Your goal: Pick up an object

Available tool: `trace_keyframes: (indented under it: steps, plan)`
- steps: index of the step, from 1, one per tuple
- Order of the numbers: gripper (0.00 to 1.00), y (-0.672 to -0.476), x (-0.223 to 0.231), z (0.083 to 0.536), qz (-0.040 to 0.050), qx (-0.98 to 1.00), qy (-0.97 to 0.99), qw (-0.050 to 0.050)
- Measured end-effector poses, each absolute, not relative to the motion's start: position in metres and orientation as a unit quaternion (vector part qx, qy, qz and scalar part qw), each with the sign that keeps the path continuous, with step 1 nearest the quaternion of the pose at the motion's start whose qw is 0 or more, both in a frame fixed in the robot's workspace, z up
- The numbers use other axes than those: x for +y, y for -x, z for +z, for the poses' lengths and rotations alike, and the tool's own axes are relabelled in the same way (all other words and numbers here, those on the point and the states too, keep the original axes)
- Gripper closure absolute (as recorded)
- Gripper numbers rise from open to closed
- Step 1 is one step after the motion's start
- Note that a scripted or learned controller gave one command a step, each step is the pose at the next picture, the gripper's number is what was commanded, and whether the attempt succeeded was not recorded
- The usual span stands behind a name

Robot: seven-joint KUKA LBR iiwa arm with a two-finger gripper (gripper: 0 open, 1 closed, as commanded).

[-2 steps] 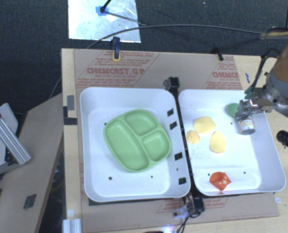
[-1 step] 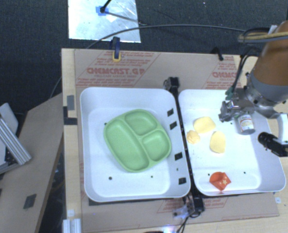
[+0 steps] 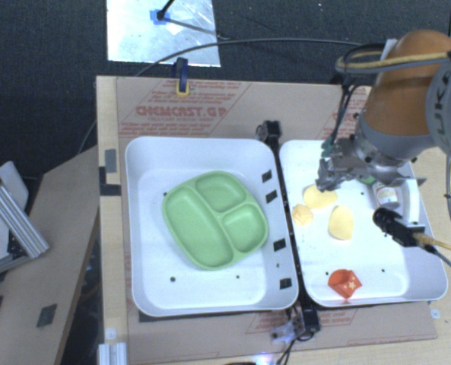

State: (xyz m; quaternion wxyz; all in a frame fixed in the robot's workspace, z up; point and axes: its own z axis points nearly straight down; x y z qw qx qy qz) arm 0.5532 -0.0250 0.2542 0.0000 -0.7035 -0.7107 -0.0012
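Gripper (image 3: 330, 179): low over pale yellow piece (image 3: 319, 197); finger state unreadable, I cannot tell.
Advice: centre on it, avoid neighbouring pieces.

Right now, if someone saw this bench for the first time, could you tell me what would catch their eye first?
Most likely the green divided plate, lying alone in the left bin. Next, the grey and orange arm reaching in from the right, its gripper low over the right bin just above a pale yellow piece. Two more yellow pieces lie close by, and a small red object sits near that bin's front edge.
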Motion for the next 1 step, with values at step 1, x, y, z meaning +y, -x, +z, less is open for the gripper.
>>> trace_keyframes:
  steps: [1]
  plan:
    - [1.0,-0.5439,0.0366,0.2509,-0.001,-0.711,0.703,0.001]
